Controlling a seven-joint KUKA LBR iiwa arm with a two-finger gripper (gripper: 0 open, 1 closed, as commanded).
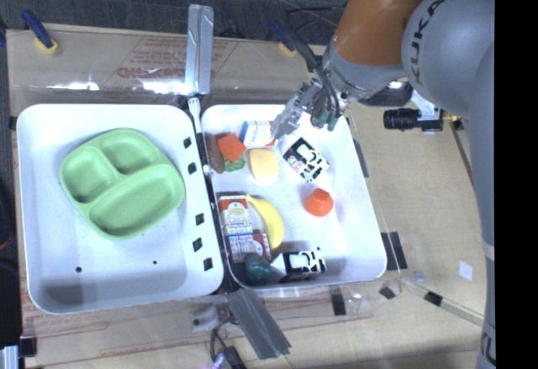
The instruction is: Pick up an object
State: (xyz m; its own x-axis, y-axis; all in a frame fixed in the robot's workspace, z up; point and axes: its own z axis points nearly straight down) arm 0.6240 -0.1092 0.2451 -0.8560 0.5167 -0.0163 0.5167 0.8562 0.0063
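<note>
From where I stand the gripper point(304, 117) hangs over the twelve-o'clock end of the right bin point(363, 216), its fingers parted a little and closed on nothing, just above a small white carton point(256, 133) that lies at about eleven o'clock in that bin, touching an orange block point(229, 146) at its eight o'clock. I judge the carton light and fairly stiff but crushable, its skin a bit slick, so a grip across its narrow flat sides should suit, and the pale yellow block point(263, 165) close at its six o'clock could get nudged.
</note>
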